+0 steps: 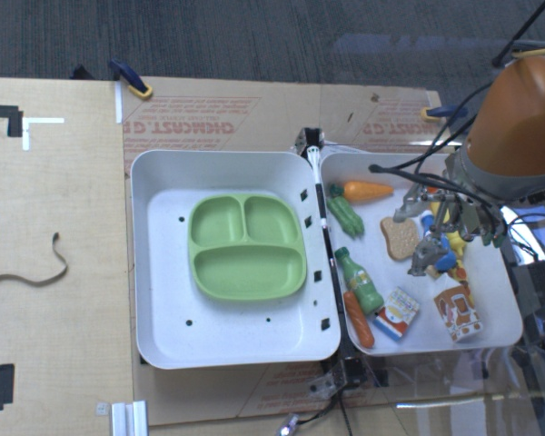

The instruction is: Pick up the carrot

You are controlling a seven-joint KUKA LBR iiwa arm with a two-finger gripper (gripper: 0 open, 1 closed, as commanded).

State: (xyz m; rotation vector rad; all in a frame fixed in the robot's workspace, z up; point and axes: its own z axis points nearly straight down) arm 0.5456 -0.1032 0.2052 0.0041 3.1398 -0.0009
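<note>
The carrot (368,190), orange with a green stem end, lies flat near the far edge of the right bin (500,334). My gripper (416,234) hangs over the middle of that bin, to the right of the carrot and nearer the front, apart from it. Its two grey fingers (407,210) stand spread open, with nothing held between them. A slice of toast (401,239) lies just under and to the left of them.
The right bin also holds a green pickle (345,214), a green bottle (361,284), a sausage (359,321), a small juice carton (398,313), a brown carton (457,312) and a blue-yellow item (445,245). A green divided plate (248,246) sits in the left bin (154,271).
</note>
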